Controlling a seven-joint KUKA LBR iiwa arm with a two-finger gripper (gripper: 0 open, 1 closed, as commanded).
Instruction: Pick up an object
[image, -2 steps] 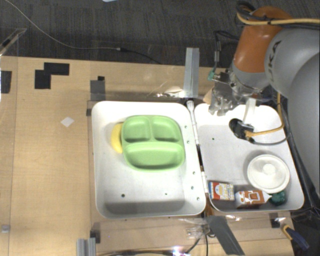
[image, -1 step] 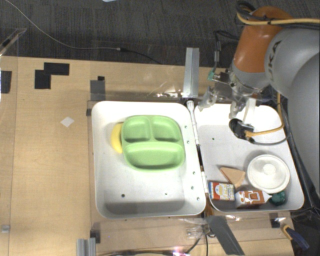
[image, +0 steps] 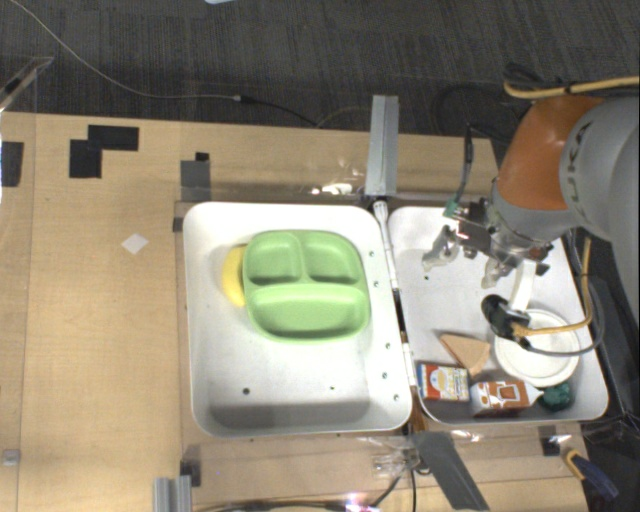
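Right bin (image: 440, 305), near wall: a red-white carton (image: 445, 382) and a brown carton (image: 500, 397) are lying side by side, close enough to be touching. A green lump (image: 558, 397) is sitting in the near corner on view-right, just beside the brown carton.

Just behind them a tan wedge (image: 467, 350) is lying flat, right up against the red-white carton. A white plate (image: 545, 362) is sitting just beside the wedge, on its view-right.

The gripper (image: 468, 256) is hanging over the far half of the same bin, above bare floor. Every item there is lying nearward of it. The wedge and plate are the closest but are apart from it, and the cartons and lump are well apart. It is gripping nothing. Spread or closed: can't tell from this angle.

Left bin (image: 280, 385): a green tray (image: 305, 283) is lying face down, toward the far side. A yellow thing (image: 232, 276) is poking out from under its view-left edge. Both are well apart from the gripper.
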